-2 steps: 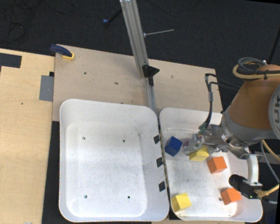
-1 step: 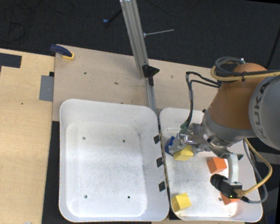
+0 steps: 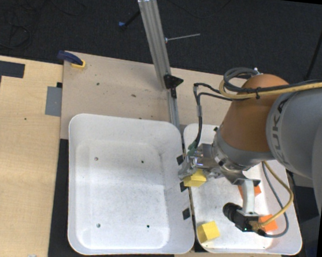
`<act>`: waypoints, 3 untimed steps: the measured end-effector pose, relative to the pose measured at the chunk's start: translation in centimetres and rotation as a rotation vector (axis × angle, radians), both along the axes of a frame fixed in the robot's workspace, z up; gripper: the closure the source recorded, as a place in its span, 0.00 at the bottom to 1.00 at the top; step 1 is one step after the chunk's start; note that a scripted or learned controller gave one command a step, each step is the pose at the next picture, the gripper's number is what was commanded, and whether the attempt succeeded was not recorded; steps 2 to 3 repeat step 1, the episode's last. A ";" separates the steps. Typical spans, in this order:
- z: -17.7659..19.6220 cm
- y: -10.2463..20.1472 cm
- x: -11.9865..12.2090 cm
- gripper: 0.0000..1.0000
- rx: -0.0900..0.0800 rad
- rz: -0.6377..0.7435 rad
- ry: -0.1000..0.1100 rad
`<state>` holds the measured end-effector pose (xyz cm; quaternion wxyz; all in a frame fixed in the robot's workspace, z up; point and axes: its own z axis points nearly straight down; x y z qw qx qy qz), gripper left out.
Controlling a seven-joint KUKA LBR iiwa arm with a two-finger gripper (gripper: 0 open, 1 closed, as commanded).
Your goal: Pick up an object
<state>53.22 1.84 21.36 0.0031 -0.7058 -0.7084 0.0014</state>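
Jaws: low over the left edge of the right bin point(image 3: 286, 250), just beside the wall where it meets the left bin point(image 3: 118, 189). The wrist hides them, so I cannot tell whether they are apart or together.
Task's thing: a yellow piece point(image 3: 195, 180) right at the tip of the jaws, by the right bin's left edge. I cannot tell whether it is clamped or only touched.
Its look: small, bright yellow, flat-sided and blocky, lying tilted. It is probably light.
Risk 1: a hold on 1 corner only would let the piece twist out on the lift.
Risk 2: the bin wall is close, so 1 side of the jaws could catch the rim and knock the piece away.
Risk 3: a loose piece could fall between the 2 bins.
Elsewhere: a second yellow block point(image 3: 208, 231) lies near the front of the right bin, well apart from the jaws.
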 end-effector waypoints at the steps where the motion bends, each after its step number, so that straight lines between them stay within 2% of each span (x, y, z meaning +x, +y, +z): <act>1: 0.3 4.4 0.1 1.00 -0.001 0.001 -0.002; 3: 0.3 4.4 0.1 1.00 -0.001 0.001 -0.002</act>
